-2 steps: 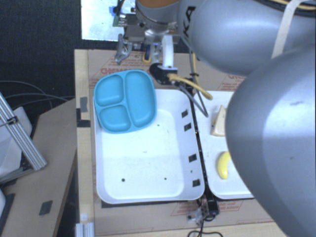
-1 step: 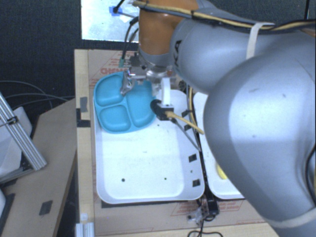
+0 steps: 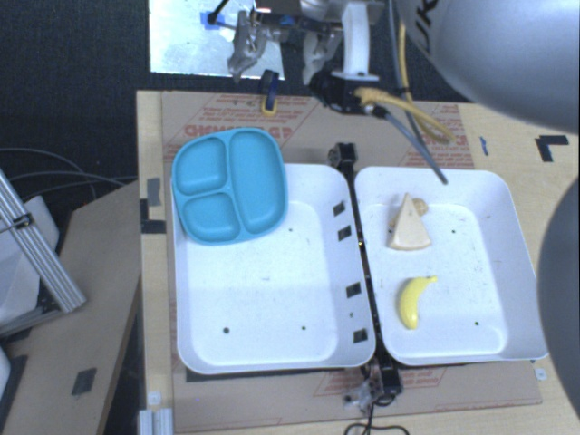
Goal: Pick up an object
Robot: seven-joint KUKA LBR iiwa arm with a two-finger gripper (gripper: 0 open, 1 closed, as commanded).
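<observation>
A blue divided plate (image 3: 230, 185) lies in the left bin (image 3: 272, 324), at its far left corner and overlapping the rim. In the right bin (image 3: 489, 333) a beige wedge (image 3: 410, 225) sits near the middle, and a small yellow banana (image 3: 413, 301) lies a little nearer the front. My gripper (image 3: 279, 62) hangs high at the top of the view, beyond the far edge of both bins. Its fingers (image 3: 243, 54) are apart, so it is open with nothing between them. The grey arm covers the upper right corner.
The bins rest on a brown board (image 3: 227, 107). A shiny metal sheet (image 3: 186, 25) lies at the back left. An aluminium frame (image 3: 36, 252) and cables stand at the left. A yellow hose (image 3: 408, 107) and grey cable trail from the wrist over the right bin's far edge.
</observation>
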